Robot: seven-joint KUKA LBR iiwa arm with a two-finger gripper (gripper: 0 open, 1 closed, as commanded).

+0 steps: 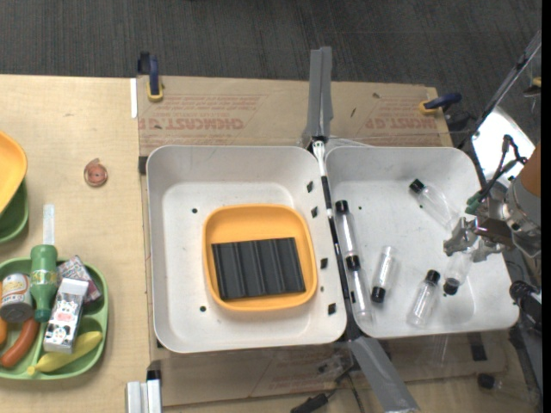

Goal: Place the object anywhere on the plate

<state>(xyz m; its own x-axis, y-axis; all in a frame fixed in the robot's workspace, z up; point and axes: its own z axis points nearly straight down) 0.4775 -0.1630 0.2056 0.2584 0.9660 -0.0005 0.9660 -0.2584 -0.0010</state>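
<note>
Vials: several small clear ones with black caps lie loose in the right bin (482, 312), well right of the orange plate (258, 218). Nearest the gripper (463, 241) is a vial (454, 278) just below it. Jaw state: cannot tell, nothing visibly held. Likely light, rigid, slick, rolls easily; grip mid-body across the tube.

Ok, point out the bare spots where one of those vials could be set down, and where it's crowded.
Free: the orange plate's rim around the dark ribbed insert, and the left bin's white floor ringing the plate. Crowded: the right bin, where clear vials lie scattered by the gripper.
</note>
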